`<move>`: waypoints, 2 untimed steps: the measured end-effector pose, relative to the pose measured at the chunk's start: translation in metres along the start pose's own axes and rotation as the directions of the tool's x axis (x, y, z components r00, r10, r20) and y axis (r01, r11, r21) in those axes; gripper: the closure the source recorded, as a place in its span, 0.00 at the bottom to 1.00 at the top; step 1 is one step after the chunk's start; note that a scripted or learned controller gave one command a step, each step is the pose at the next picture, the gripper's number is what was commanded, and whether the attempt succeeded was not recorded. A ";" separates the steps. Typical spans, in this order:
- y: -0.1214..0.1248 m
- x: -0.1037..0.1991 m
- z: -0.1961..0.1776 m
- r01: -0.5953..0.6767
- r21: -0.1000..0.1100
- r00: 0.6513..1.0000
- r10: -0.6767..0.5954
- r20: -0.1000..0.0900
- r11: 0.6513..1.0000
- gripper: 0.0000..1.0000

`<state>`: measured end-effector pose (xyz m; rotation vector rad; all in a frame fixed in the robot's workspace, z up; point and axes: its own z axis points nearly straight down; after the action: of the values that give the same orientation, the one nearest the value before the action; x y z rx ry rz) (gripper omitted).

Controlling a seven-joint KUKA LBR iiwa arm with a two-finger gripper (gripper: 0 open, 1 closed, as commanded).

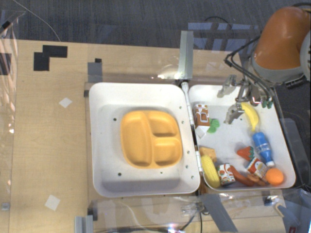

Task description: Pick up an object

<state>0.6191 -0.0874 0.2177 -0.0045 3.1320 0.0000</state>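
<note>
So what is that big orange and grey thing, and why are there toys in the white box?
That big thing is a robot arm reaching in from the right. At its end is a gripper, a metal hand with two fingers. The picture is taken by one camera fixed above the bench, looking down at a slant.

On the bench sit two shallow white bins. The left bin has a yellow divided tray in it. The right bin holds toy food: a banana, a blue bottle, an orange, a corn cob, something small and green and a few little packets.

The robot's job is to pick one up. Right now the gripper hangs over the right bin, beside the banana, with nothing between its fingers.
</note>
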 end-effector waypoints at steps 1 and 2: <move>-0.027 -0.009 0.090 -0.215 0.000 0.977 0.215 -0.006 0.977 0.00; -0.067 -0.011 0.092 -0.494 0.001 0.870 0.494 0.002 0.870 0.00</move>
<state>0.6313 -0.1544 0.1262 0.7950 3.0276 0.0019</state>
